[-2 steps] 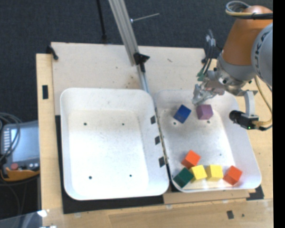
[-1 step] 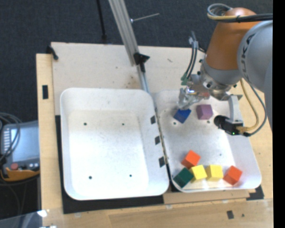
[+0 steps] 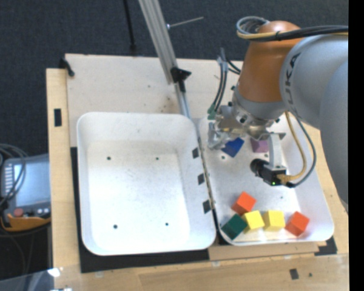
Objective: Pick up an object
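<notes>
Grey arm [image 3: 318, 71] shows the letters "KUKA" on its side. Its hand [image 3: 230, 139] is low in the right bin [image 3: 318, 214], and a blue block [image 3: 233, 147] sits clamped between the fingers. Orange [image 3: 245, 202], green [image 3: 235, 226] and yellow blocks [image 3: 253, 220] lie near the front wall.

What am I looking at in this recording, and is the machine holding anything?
One camera, fixed above a wooden bench, looks down at a slant. The big grey arm with an orange band is a robot reaching in from the right; its gripper hangs over the right shallow white bin. A small blue block sits right at the gripper, but I cannot tell whether it is gripped, and a purple block lies beside it. Near that bin's front edge lie two orange cubes, two yellow cubes and a green cube. The left white bin sits alongside.
</notes>
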`<state>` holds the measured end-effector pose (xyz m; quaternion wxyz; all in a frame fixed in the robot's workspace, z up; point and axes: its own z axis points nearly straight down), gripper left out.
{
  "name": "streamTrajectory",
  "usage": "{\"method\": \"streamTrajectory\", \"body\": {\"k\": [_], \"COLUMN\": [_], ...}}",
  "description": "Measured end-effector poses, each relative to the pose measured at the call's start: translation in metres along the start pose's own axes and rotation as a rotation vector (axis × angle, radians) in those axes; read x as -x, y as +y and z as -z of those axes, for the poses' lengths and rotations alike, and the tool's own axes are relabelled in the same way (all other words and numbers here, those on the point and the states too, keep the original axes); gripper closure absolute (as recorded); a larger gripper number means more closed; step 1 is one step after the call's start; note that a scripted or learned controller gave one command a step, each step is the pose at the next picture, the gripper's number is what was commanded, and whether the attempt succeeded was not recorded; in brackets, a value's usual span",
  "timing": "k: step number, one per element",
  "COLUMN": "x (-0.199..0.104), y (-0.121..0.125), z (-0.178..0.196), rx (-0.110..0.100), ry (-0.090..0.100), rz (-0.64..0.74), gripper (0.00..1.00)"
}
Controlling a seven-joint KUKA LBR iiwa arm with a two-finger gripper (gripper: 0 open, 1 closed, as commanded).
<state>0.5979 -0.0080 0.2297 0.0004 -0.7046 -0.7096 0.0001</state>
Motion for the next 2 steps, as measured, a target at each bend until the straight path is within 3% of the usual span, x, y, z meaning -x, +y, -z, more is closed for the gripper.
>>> {"method": "streamTrajectory", "body": {"k": [2], "x": [-0.104], "y": [-0.05], "z": [0.017], "rx": [0.0], "ry": [0.003], "rz": [0.002], "gripper": [1.0]}}
